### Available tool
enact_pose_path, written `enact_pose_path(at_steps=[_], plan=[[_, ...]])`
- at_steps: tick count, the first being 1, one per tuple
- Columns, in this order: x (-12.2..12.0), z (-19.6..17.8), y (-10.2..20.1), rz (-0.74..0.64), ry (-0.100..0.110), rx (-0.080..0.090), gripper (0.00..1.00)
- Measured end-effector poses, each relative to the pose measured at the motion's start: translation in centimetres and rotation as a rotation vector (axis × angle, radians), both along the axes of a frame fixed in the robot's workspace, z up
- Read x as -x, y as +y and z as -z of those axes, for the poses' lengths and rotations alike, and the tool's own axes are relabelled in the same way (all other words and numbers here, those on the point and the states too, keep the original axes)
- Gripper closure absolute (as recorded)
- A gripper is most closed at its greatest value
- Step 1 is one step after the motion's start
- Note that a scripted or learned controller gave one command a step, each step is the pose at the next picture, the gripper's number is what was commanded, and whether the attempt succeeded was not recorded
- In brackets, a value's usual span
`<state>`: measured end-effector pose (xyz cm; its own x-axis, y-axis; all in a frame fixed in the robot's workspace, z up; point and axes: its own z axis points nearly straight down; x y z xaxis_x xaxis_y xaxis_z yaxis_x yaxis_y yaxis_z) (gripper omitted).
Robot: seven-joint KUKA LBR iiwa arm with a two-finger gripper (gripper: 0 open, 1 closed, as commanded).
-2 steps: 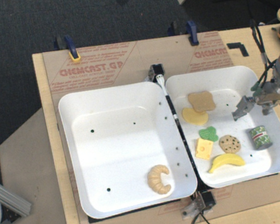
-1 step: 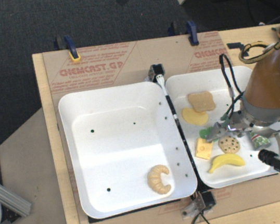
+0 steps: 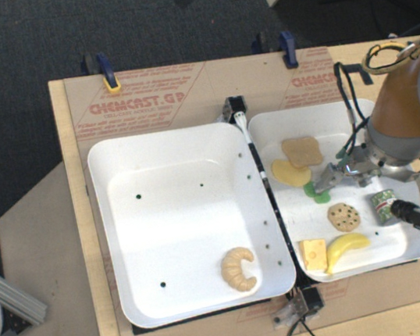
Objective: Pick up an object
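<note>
My gripper (image 3: pixel 325 181) reaches in from the right and hangs low in the right bin (image 3: pixel 413 250), directly over a small green object (image 3: pixel 319 195) that it partly hides. Just left of it lies a yellow piece (image 3: pixel 290 173), and a tan bread slice (image 3: pixel 302 151) sits behind that. A chocolate-chip cookie (image 3: pixel 343 216) lies in front of the gripper. At the bin's front are a cheese wedge (image 3: pixel 313 254) and a banana (image 3: pixel 346 246). A small green can (image 3: pixel 383 205) rests under the wrist. The left bin (image 3: pixel 163 171) holds a croissant (image 3: pixel 239 268).
The arm's orange band (image 3: pixel 403 101) and black cables (image 3: pixel 352 93) hang over the right bin's far right side. A black clip (image 3: pixel 234 107) sits at the back where the two bins meet. Blue clamps (image 3: pixel 107 69) hold the cardboard sheet at the rear.
</note>
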<state>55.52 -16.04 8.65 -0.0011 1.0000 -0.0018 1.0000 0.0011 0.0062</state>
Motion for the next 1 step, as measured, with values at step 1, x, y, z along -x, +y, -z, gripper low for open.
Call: enact_pose_path(at_steps=[1], plan=[[-9.06, -0.04, 1.25, 0.004, 0.006, -0.001, 0.00]])
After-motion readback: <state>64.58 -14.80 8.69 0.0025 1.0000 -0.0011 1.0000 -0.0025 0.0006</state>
